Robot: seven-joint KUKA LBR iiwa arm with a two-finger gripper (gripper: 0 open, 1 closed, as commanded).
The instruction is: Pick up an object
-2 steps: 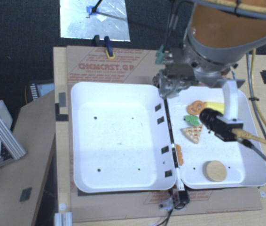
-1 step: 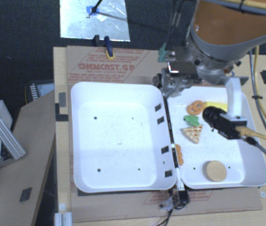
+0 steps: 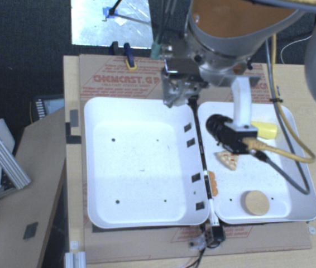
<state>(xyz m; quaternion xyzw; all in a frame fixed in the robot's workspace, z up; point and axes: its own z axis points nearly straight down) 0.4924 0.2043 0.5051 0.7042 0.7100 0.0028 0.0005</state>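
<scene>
Left bin (image 3: 130,161): nothing to pick, so keep out of it. The tool (image 3: 179,96) hangs over the far end of the divider between the bins. I cannot tell whether it is released or clenched. The candidates lie in the right bin (image 3: 231,205): wedge (image 3: 226,159), round disc (image 3: 256,202), yellow block (image 3: 267,130). You should favour the disc. It lies apart from its neighbours, so descend squarely over it.
</scene>
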